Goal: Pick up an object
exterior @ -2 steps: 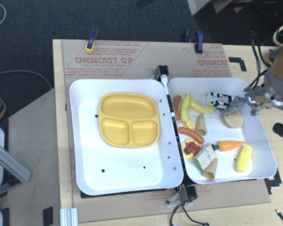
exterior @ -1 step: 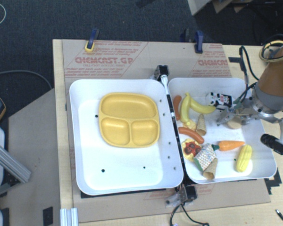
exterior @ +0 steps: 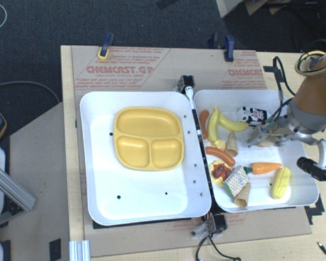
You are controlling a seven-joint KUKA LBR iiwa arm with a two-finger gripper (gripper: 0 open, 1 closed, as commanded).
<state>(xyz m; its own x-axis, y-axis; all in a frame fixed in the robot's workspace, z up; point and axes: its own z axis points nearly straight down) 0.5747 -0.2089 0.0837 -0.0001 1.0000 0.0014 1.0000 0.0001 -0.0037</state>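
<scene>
The right white bin [exterior: 293,200] holds toy food: a yellow banana [exterior: 230,124], a red hot dog [exterior: 220,155], an orange carrot [exterior: 266,167], a yellow corn cob [exterior: 281,182], a waffle cone [exterior: 238,186] and a black-and-white piece [exterior: 252,114]. My gripper [exterior: 263,138] hangs low in this bin's upper right part, just right of the banana and above the carrot. A small beige item [exterior: 270,142] lies right at its tip. The grey arm with its orange band [exterior: 314,94] comes in from the right.
A yellow divided plate [exterior: 149,136] lies in the left white bin [exterior: 98,189]. A black divider rail [exterior: 198,145] runs between the bins. Clamps [exterior: 104,48] sit on the cardboard at the back. A red-topped piece [exterior: 220,172] and an orange sausage [exterior: 204,120] lie near the right bin's left wall.
</scene>
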